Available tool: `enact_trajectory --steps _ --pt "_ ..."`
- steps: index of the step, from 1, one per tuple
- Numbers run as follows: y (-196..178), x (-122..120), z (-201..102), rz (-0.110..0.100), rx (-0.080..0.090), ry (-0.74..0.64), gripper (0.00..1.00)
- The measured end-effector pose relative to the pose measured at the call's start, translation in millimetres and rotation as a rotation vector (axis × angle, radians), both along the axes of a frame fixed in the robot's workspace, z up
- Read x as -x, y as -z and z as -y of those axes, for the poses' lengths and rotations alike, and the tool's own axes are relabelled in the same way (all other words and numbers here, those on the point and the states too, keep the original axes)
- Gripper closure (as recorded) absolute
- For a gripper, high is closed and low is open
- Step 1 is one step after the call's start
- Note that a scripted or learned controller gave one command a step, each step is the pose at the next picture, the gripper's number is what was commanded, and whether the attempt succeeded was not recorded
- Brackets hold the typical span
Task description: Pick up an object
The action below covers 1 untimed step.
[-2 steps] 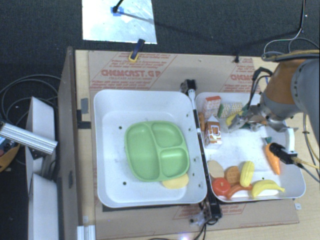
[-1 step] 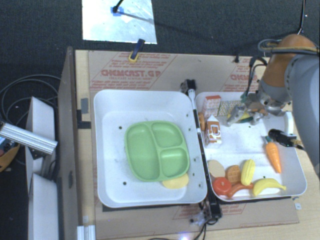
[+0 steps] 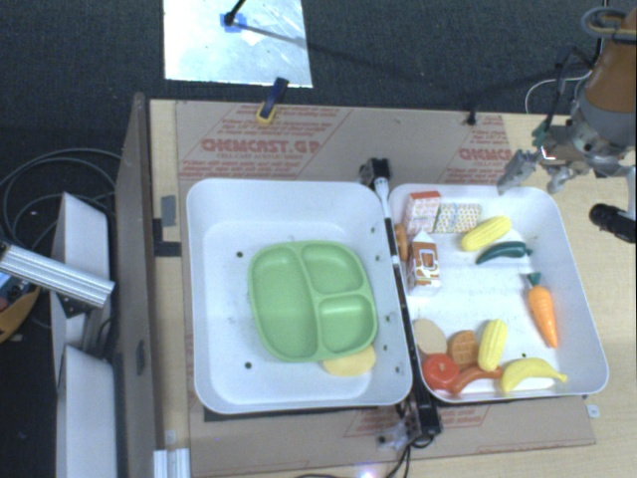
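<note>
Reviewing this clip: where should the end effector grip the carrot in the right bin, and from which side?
Grip the carrot across its thick orange middle, coming straight down from above. It lies flat, green top toward the far side, with bare bin floor on both long sides, so fingers would likely fit there.

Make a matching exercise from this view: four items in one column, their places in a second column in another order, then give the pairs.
Items
1. green divided plate
2. toy carrot
3. toy banana
4. gripper

Places
A. near front corner of the right bin
B. above the right bin's far right corner
C. middle of the left bin
D. by the right bin's right wall, midway along

Pairs: 1-C, 2-D, 3-A, 4-B
</note>
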State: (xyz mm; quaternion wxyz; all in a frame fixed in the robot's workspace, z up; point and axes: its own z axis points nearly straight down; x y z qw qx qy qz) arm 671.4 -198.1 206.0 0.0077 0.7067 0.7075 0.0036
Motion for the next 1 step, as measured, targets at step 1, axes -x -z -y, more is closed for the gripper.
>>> enact_trajectory --steps 1 --pt "125.9 9.9 6.1 -0.028 -0.008 -0.002 0.0"
